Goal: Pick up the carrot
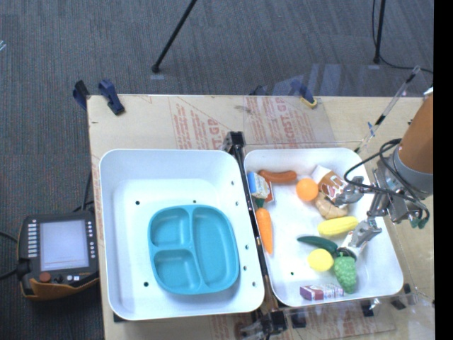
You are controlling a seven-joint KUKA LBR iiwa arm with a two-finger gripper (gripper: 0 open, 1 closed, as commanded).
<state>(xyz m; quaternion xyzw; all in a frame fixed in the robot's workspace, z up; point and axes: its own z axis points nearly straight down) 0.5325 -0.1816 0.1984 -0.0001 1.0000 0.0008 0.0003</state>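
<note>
Carrot (264, 229) lies along the left wall of the right bin (393, 255). My pincer (359, 211) hangs near the right wall; I cannot tell its state.

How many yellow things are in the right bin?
2. A long yellow one lies near the gripper, right of the carrot. A round yellow one sits lower, beside the green grapes. More may be hidden.

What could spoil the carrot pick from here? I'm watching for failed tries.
1. The long orange carrot lies against the right white bin's left wall, leaving little finger room.
2. The claw sits over the yellow banana and green grapes, far from it, and may knock them.
</note>
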